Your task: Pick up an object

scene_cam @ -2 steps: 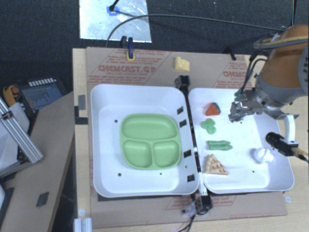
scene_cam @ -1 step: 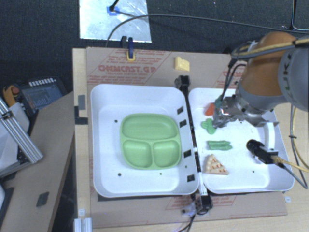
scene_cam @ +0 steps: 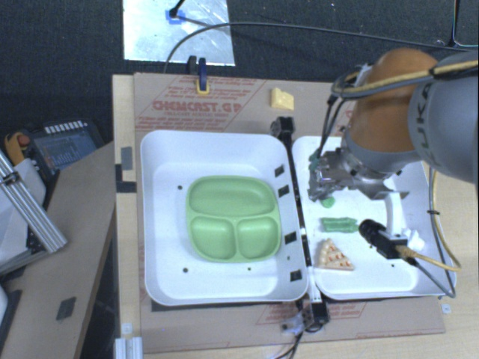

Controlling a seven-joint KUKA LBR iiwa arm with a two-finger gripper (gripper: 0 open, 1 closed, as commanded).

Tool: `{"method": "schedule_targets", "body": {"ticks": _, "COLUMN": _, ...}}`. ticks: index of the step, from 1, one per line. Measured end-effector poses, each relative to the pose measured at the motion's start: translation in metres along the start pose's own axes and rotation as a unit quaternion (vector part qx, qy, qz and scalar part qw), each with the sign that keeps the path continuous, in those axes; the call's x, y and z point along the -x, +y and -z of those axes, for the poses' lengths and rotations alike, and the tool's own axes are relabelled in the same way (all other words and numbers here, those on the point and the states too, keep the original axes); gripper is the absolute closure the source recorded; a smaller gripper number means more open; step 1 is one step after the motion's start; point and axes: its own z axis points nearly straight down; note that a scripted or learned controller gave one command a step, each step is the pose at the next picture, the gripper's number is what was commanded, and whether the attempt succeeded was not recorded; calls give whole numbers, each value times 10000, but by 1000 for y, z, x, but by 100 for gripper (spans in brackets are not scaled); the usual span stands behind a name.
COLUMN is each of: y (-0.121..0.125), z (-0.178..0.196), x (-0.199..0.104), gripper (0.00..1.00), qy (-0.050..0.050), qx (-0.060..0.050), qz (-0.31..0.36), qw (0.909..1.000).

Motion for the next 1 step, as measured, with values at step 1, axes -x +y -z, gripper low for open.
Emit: {"method": "schedule_targets", "body": {"ticks": 1, "y": -7, "z": -8, "x": -45, "gripper": 100, "qy": 0, "qx": -6, "qz": 0, "qw": 10000}}
